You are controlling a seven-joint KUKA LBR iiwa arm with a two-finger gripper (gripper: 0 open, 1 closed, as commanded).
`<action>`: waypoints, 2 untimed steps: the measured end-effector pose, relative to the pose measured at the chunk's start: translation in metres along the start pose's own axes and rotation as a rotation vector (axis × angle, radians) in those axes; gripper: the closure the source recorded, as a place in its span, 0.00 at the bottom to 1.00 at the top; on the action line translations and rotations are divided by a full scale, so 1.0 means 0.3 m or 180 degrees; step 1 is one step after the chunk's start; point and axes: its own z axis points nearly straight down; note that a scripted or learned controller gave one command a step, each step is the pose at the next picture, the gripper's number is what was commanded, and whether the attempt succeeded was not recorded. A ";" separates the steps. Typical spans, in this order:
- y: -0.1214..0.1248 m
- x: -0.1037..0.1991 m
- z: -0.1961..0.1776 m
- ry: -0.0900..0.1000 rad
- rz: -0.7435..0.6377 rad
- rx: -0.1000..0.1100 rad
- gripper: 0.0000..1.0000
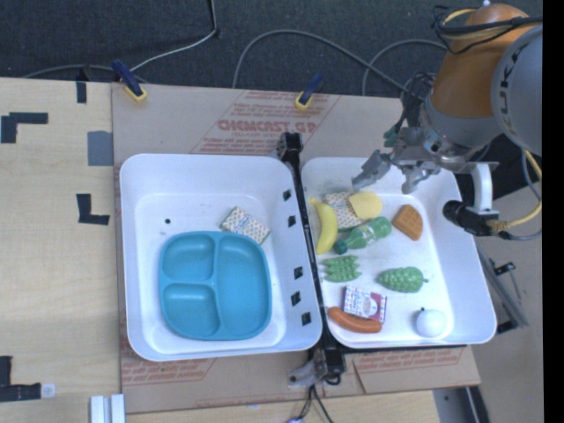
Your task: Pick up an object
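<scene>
The right bin (463, 271) holds several toy foods: a yellow banana (326, 227), a yellow lump (366, 205), a green bottle (365, 233), an orange wedge (407, 221), a bumpy green fruit (403, 278), a red and white packet (363, 302), a sausage (354, 321) and a white ball (431, 322). My gripper (392, 176) hangs over the far edge of this bin, just above the yellow lump and the orange wedge. Its fingers (370, 170) are spread open with nothing between them.
The left bin (141, 236) holds a blue divided plate (216, 285) and a small checkered packet (245, 225). A black divider (300, 236) runs between the bins. Cables (264, 38) lie on the dark floor behind the bench. Two clamps (132, 85) hold the cardboard sheet.
</scene>
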 end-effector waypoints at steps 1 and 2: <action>0.061 -0.047 0.499 -0.0010 0.0005 -0.0011 0.00; 0.163 -0.093 0.500 -0.0003 -0.0004 -0.0016 0.00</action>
